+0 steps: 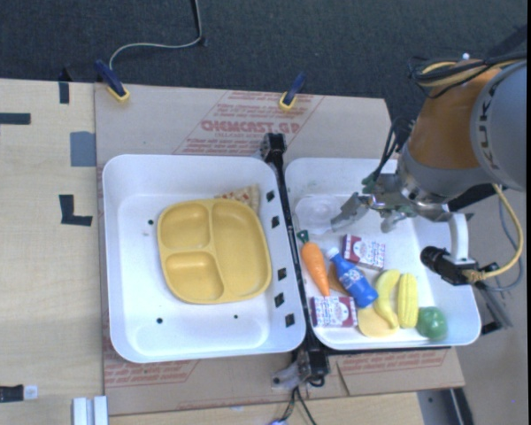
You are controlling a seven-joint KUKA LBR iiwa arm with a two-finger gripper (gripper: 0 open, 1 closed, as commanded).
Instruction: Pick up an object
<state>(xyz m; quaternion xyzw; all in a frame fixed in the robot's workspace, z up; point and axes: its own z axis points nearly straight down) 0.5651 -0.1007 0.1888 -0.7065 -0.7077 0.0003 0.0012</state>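
Lying in the right bin (465, 321), toward its near side: a toy carrot (315, 267), a blue bottle (354, 281), two small red-and-white cartons (364, 251) (334, 311), a yellow banana (385, 295), an ear of corn (408, 298) and a green ball-like item (432, 323), most of them touching or just beside one another. Any would likely be light and stiff; the carrot, at the edge of the cluster, looks easiest to take across its middle, though smooth plastic may slip. The pincer (372, 208) hangs above the bin's far part, its prongs spread apart, clamped on nothing. Left bin (124, 264) holds a yellow divided plate (214, 250) that half covers something patterned. The arm's bulk hides the bin's far right corner. A pale, clear item under the pincer is hard to identify.
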